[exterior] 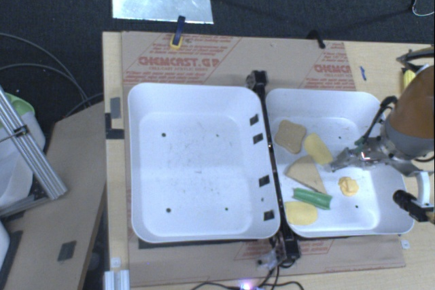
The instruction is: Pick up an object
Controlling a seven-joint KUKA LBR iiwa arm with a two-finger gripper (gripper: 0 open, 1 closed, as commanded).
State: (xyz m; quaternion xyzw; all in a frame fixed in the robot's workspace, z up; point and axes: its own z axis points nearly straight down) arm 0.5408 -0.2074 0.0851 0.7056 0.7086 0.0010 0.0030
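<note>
Yellow oval piece (317,148) in right bin (367,105), just left of the gripper (338,161) | likely light, smooth moulded plastic, rounded so may slip; take across its short width | jaws' spread: cannot tell | neighbours: tan slice (290,135), wedge (307,174), green pod (312,197)

Right bin (367,105) contents: tan bread-like slice (290,136) at upper left; pale yellow oblong piece (317,148) just beside it; cream wedge (307,174) below; green pod (312,197) under the wedge; yellow oval (301,214) lowest; small yellow lump (348,186) apart, to the right.
</note>
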